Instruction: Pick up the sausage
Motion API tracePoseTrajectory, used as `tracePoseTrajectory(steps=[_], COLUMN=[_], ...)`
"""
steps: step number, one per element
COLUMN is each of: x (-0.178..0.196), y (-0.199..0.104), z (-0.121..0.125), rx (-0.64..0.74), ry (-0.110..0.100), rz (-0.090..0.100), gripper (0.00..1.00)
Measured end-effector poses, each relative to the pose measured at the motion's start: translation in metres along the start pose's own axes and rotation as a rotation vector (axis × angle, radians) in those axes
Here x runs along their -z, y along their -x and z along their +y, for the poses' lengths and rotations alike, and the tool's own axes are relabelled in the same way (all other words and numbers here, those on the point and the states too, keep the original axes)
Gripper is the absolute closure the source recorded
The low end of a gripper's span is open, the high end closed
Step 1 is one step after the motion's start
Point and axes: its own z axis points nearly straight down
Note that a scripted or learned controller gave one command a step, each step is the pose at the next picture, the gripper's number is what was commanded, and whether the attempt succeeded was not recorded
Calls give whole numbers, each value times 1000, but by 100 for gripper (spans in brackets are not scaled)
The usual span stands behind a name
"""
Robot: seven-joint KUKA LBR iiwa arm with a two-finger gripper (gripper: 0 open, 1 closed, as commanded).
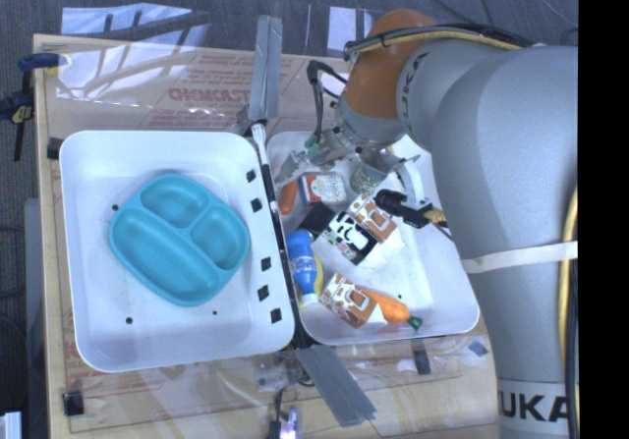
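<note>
A small orange-brown sausage [288, 197] lies at the upper left of the right bin [447, 301], close to the divider. My gripper [329, 148] hangs low over the far end of that bin, below the orange band [378, 83], a little up and to the right of the sausage. The arm's wrist and cabling hide what lies right under the gripper. Nothing shows as held.
The right bin is crowded: a white-and-orange packet [322, 190], a black-and-white box [349, 234], a blue bottle [301, 260], a patterned carton [346, 299] and a carrot [394, 310]. The left bin [88, 319] holds a blue divided plate [177, 239]. The arm's grey body covers the right side.
</note>
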Motion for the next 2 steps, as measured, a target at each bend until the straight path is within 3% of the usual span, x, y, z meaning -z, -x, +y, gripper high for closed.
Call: tracePoseTrajectory(steps=[1, 2], x=[-8, 84], y=[-4, -51], z=[0, 14], rx=[54, -100], ry=[0, -10], rz=[-8, 11], gripper=[0, 0])
